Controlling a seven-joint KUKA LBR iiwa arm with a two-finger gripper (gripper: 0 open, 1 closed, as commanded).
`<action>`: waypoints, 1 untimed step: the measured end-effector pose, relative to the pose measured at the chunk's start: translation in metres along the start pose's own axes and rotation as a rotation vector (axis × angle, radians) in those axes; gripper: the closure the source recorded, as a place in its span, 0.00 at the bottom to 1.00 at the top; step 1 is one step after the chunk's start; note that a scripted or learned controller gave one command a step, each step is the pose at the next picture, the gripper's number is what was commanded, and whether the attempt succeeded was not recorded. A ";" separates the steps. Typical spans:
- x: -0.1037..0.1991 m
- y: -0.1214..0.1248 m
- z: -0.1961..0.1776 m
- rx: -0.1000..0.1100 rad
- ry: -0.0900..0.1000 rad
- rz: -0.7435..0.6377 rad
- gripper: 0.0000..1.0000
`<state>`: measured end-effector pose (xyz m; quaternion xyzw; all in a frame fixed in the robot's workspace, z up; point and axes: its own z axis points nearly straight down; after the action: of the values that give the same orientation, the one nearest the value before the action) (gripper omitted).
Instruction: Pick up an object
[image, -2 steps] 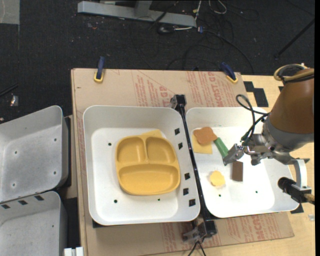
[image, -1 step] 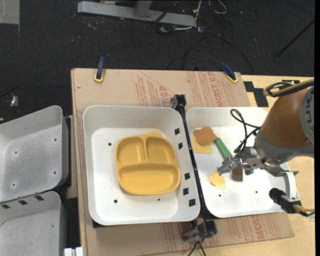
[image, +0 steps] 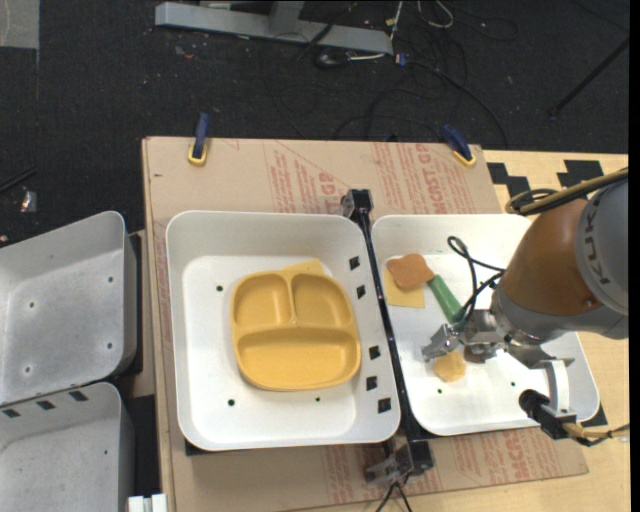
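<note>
Bench bins (image: 190, 300): tray (image: 296, 332) (yellow), food (image: 409, 279).

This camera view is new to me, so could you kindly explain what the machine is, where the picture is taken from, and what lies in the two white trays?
The picture comes from one fixed camera above the bench, looking down at a slant. The grey and orange machine at the right is a robot arm, and its gripper is the part meant to pick things up. It is low in the right bin, just above a small yellow piece; I cannot tell whether it holds anything. Farther back in that bin lie a brown round piece on a pale yellow slice, and a green stick. The left bin holds a yellow divided plate.
</note>
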<state>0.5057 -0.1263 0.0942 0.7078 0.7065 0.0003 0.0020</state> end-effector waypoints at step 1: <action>-0.001 0.001 -0.013 -0.006 -0.003 0.003 1.00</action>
<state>0.5070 -0.1275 0.1075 0.7087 0.7054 0.0015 0.0050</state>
